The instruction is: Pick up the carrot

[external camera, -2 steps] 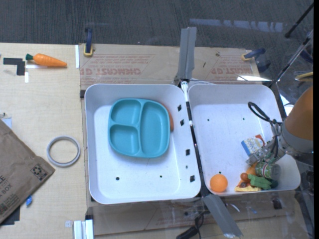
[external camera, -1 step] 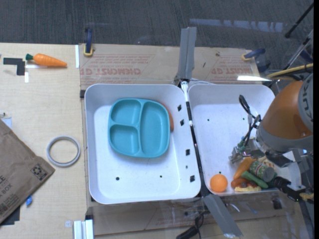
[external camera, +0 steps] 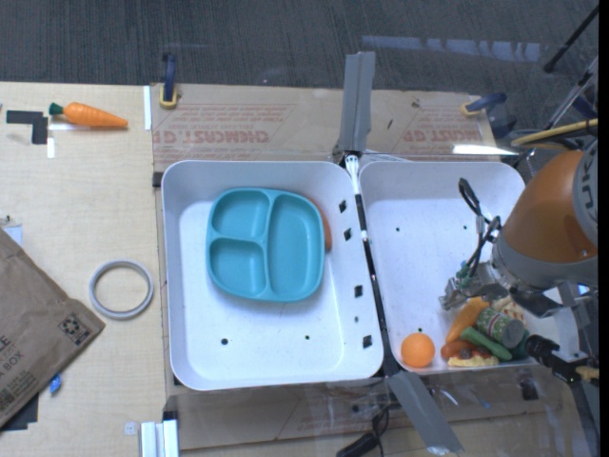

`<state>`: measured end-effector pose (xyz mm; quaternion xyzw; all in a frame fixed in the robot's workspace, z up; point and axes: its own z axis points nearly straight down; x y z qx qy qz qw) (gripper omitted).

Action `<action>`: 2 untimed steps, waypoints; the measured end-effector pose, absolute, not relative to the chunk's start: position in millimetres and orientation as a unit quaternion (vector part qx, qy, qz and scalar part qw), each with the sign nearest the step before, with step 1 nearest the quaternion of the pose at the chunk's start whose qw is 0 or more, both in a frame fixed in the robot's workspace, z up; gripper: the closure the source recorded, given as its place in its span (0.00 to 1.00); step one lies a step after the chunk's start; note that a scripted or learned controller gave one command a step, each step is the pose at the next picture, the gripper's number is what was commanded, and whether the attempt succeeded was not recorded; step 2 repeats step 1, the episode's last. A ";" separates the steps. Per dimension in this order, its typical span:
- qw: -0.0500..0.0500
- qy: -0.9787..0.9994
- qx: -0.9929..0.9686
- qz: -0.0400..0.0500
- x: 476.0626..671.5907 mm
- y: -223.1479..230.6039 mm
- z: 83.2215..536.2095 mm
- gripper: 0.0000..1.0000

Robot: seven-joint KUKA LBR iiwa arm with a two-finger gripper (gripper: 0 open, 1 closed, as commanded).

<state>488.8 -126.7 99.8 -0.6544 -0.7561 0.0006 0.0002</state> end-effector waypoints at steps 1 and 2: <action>0.000 -0.769 -0.640 0.001 527.4 -60.7 191.0 1.00; 0.000 -0.769 -0.640 0.001 527.4 -60.7 191.0 1.00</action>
